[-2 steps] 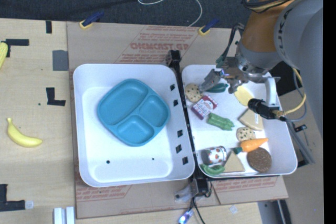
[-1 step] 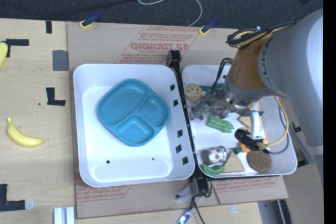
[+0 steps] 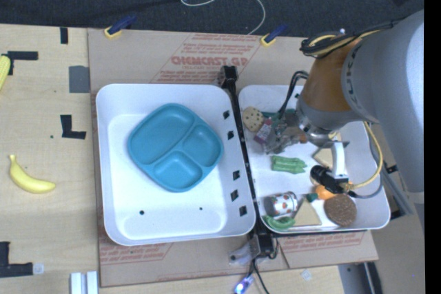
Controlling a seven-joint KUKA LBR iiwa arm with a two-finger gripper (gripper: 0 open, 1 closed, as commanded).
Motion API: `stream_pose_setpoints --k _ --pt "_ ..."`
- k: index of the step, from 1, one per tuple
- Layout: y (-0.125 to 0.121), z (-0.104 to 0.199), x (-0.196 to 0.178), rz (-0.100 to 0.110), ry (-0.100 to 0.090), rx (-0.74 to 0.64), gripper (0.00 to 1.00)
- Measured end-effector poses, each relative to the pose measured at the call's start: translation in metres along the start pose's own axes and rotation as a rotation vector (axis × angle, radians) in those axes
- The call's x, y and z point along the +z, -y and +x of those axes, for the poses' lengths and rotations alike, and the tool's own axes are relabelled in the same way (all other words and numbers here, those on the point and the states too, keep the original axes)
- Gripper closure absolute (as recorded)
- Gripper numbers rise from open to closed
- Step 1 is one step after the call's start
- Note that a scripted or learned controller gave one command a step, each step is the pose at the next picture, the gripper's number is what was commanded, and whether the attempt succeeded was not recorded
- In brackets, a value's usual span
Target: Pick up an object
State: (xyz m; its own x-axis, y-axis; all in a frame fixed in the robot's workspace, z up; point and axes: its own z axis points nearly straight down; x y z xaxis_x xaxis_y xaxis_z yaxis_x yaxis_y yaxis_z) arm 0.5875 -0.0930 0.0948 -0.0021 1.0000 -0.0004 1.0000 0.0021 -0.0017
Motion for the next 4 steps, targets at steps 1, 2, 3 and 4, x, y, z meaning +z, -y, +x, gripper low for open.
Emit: stream_pose_setpoints --k 1,2,3,4 --pt "0.077 -0.015 -0.118 -0.005 0.000 0.004 1.00" --pt "0.075 -0.013 -0.121 0.001 -0.002 0.000 1.00" --pt "0.075 -0.012 -0.130 0.002 -0.003 -0.001 1.00" --pt "0.075 -0.011 -0.139 0.003 -0.004 -0.002 1.00"
